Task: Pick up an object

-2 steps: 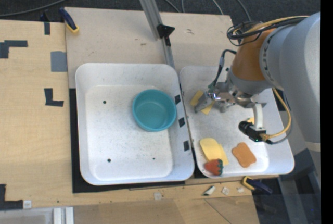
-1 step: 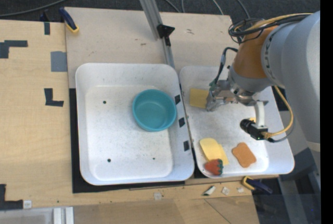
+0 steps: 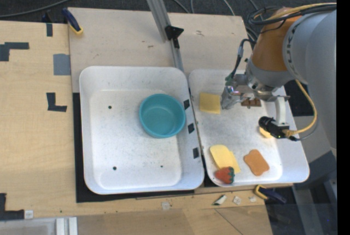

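My gripper (image 3: 231,98) hangs over the upper part of the right bin (image 3: 292,171), just right of a pale yellow block (image 3: 209,103) that lies against the bin's left side. The fingertips sit close beside the block's right edge. Lower in the same bin lie a yellow wedge (image 3: 223,156), a small red and green strawberry (image 3: 225,175) and an orange slab (image 3: 256,162). A teal bowl (image 3: 161,115) stands upright in the left bin (image 3: 109,135).
The grey arm with its orange band (image 3: 270,51) covers the right bin's upper right. A black and yellow cable clip (image 3: 272,127) hangs beside the wrist. A slanted metal pole (image 3: 156,1) rises behind the bins.
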{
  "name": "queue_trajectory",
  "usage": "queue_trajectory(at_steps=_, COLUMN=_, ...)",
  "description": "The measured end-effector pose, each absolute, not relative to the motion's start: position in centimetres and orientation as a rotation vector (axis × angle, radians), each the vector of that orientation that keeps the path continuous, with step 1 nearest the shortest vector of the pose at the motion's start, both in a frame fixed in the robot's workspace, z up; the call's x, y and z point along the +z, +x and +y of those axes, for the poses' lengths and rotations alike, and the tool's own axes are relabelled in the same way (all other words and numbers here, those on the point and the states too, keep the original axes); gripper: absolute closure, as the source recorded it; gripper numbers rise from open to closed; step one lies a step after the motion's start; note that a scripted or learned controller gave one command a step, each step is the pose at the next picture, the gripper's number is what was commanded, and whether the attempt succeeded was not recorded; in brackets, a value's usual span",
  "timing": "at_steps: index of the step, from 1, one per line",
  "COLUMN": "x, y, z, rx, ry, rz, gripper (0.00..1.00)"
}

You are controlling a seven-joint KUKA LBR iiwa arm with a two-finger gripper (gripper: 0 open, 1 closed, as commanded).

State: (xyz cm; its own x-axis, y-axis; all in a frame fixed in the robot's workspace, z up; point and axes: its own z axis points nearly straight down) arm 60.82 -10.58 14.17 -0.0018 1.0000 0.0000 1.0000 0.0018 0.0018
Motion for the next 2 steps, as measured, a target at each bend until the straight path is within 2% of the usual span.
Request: queue_trajectory(at_steps=2, x=24.2, y=60.6, z=-11.3, rx=0.005, ry=2.216, rz=2.220, gripper=1.00)
